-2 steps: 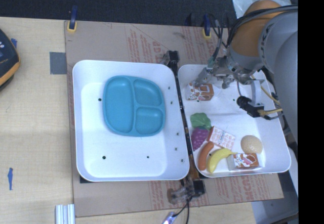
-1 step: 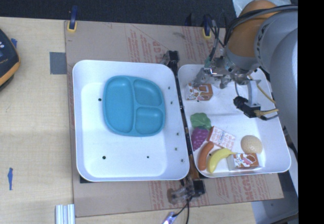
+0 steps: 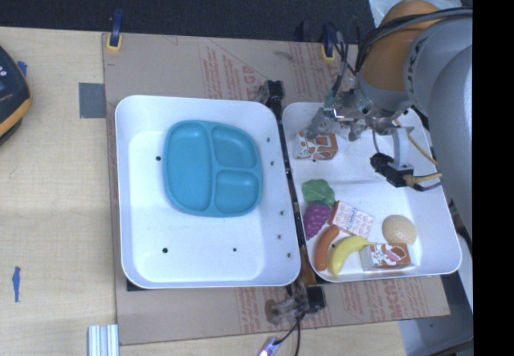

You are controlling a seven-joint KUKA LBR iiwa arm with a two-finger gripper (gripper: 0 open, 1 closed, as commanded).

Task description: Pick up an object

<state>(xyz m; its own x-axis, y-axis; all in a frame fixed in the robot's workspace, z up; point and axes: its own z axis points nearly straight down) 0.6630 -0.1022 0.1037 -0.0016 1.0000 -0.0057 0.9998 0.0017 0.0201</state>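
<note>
Jaws of the gripper (image 3: 337,120) hang over the right bin's (image 3: 450,222) far left corner beside a small carton (image 3: 316,146), seemingly empty; wrist clutter hides whether they are apart or together.

fixed overhead camera, slanted down, both white bins (image 3: 128,186)

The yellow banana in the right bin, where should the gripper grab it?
Across the middle of the yellow curved toy banana, coming straight down from above. It lies flat, with an orange sausage-shaped toy tight on one side and a small printed carton on the other, so the fingers probably fit best across its narrow width.
</note>
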